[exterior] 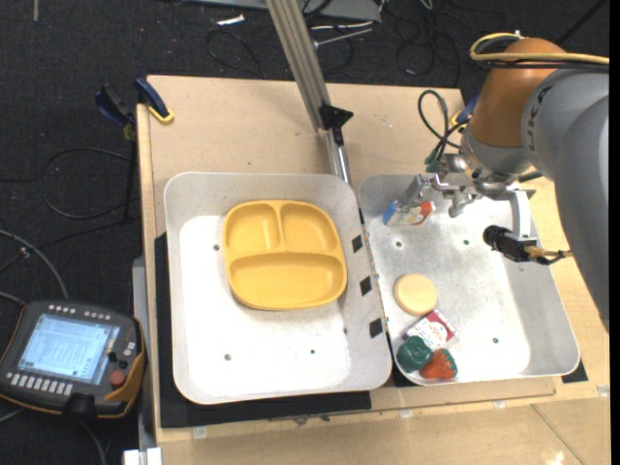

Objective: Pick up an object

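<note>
My gripper (433, 190) hangs over the back left corner of the right bin (542, 337), below the orange band of the arm (509, 105). A small blue, white and red object (405, 211) sits right at the gripper's tip, and I cannot tell whether it is gripped or lying on the bin floor. A round cream disc (416, 294) lies near the bin's left wall. In the front left corner sit a red-and-white packet (433, 330), a green item (416, 354) and a red item (442, 364), bunched together.
A yellow divided plate (285, 254) rests in the left bin (194, 356). A metal pole (302, 51) slants down to the bins' shared back edge. A black part with a yellow tip (510, 244) sticks out beside the arm. A teach pendant (68, 355) lies left of the bench.
</note>
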Robot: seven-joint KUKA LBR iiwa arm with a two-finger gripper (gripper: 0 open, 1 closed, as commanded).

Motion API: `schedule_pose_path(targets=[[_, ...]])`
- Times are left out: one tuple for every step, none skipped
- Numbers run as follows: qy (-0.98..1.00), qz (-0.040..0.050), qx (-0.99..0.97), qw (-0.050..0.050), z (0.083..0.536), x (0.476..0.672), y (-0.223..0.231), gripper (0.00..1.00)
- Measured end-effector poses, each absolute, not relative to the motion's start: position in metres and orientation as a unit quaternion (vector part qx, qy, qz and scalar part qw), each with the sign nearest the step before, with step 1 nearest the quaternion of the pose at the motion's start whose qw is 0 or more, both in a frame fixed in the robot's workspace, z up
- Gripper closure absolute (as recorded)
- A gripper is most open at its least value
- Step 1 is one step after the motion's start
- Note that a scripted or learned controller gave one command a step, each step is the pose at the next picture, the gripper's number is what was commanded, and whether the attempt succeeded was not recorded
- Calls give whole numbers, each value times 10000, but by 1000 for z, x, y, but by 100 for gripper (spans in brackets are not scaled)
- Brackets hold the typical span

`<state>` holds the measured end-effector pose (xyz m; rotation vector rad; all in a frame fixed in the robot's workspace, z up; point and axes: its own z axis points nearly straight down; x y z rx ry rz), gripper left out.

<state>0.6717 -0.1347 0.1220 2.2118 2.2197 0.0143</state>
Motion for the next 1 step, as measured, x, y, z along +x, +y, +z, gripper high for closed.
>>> schedule_pose_path(targets=[[7083, 66, 7058, 103, 138, 674, -137, 100]])
